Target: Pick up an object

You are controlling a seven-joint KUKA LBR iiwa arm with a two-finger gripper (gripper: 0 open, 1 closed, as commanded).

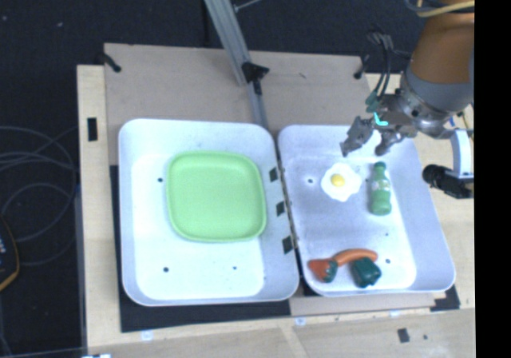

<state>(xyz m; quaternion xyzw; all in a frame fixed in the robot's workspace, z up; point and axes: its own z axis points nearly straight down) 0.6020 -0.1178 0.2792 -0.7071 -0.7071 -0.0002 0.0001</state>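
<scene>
Carrot (345, 260) lying crosswise, bottle (380, 190) lengthwise, cap up-frame

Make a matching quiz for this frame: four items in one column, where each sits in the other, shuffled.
Items:
1. green plate
2. fried egg toy
3. green bottle
4. orange carrot

Places:
A. right bin, near its front edge
B. left bin, in the middle
C. right bin, by the right wall, upright in the image
D. right bin, centre, just below the gripper

Pairs: 1-B, 2-D, 3-C, 4-A
</scene>
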